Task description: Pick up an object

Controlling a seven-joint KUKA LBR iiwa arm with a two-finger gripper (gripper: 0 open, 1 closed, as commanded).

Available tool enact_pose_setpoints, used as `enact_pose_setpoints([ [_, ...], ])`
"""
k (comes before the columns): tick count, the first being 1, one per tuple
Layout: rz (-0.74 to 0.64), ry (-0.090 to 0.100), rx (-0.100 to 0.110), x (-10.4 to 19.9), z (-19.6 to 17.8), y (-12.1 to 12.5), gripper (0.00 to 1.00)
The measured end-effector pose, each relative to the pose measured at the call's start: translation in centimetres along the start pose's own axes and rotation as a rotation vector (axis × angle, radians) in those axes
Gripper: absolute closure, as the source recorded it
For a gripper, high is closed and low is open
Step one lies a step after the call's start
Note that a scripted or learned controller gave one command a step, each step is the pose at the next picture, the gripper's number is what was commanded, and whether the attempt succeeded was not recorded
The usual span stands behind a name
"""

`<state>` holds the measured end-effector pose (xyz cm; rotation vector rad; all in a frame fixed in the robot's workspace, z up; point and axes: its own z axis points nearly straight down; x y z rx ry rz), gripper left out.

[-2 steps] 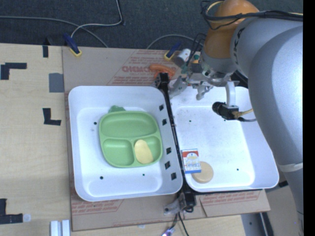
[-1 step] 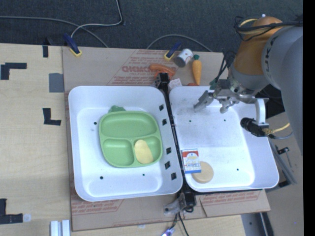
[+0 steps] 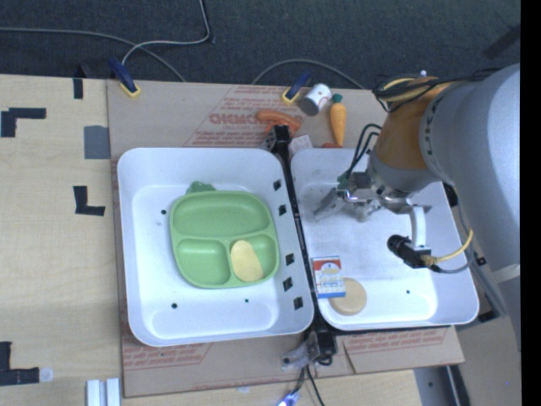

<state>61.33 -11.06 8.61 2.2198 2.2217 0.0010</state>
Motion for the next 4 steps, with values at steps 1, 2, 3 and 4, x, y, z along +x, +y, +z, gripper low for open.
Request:
enact_pose_setpoints([
  [1,-0.001,-0.001,-0.002,1.2,0.0,2.7,0.00],
  [2,-0.001,0.000,0.000,1.3,0.1,5.3,0.00],
  [3,-0.001,-0.002,0.001,1.3,0.1,5.5,0.00],
  [4,-0.001,-0.001,0.001,1.2,0.1,5.5,0.00],
])
